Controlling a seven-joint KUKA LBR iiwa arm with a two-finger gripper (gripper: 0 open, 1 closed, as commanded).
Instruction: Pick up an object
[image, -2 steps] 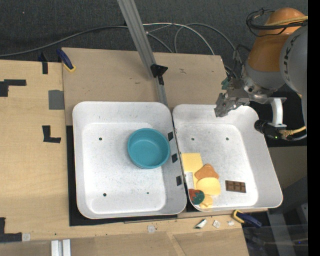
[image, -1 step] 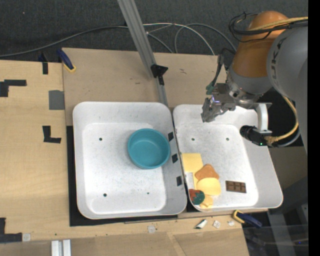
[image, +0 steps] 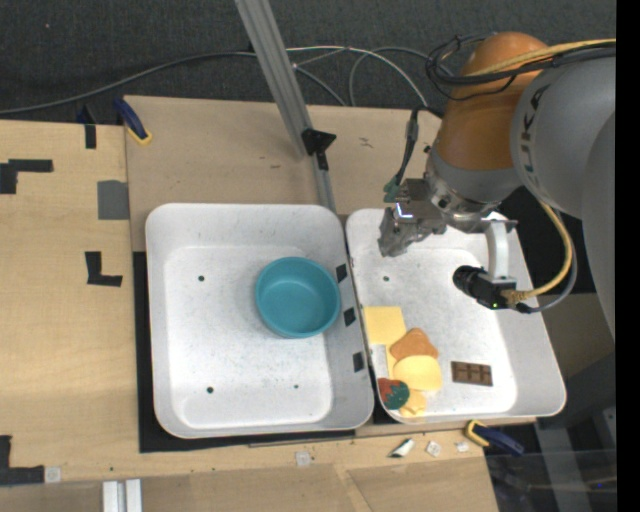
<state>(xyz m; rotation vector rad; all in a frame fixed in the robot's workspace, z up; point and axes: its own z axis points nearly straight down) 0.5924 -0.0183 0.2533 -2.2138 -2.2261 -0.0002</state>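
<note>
Teal bowl (image: 296, 296), upright, in left bin (image: 180, 330), near its right wall.

Arm (image: 560, 110) cropped at right edge.

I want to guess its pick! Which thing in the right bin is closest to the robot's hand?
The flat yellow square. It lies highest in the pile, just below the hand; the orange piece and brown chocolate bar sit farther down.

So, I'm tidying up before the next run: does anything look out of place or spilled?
A few small bits lie on the bench, just outside the right bin's front edge. Inside the bins, nothing looks spilled or damaged.
</note>
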